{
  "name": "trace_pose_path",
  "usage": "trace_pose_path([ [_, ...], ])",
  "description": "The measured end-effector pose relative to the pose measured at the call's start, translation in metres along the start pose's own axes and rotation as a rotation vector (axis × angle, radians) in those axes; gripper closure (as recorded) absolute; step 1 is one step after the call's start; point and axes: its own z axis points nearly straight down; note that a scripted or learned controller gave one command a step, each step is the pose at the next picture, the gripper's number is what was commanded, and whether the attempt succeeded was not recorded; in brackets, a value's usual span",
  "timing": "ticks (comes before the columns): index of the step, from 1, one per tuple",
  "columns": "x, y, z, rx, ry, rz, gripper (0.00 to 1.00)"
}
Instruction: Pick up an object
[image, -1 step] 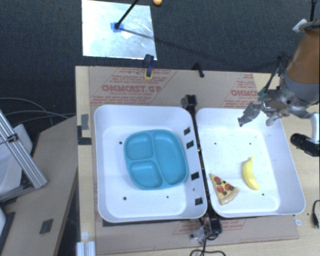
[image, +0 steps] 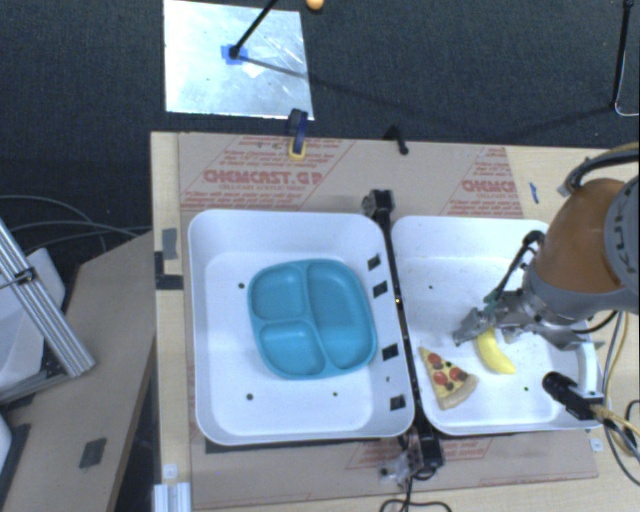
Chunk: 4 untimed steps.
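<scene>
The gripper (image: 478, 327) hangs low in the right bin (image: 440, 250), just left of the banana (image: 495, 353); whether its claw is apart or together cannot be told. Recommend centring over the banana before closing. Count: one banana, one pizza slice (image: 447, 376), one blue tray (image: 311, 317), two bins.

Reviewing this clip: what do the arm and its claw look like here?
The arm is grey with a broad orange band above the wrist. Below it sits a pale grey wrist housing, with dark cabling running along its side. The claw is small, grey metal, with thin fingers.
</scene>
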Motion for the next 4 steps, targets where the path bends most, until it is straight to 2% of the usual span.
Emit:
trace_pose_path([
  [1, 0.001, 0.007, -0.019, -0.021, -0.004, -0.004, 1.00],
  [2, 0.068, -0.022, -0.121, -0.027, -0.001, -0.014, 1.00],
  [3, 0.145, -0.040, -0.105, -0.016, 0.001, -0.015, 1.00],
  [4, 0.211, -0.043, -0.109, -0.018, 0.000, -0.015, 1.00],
])
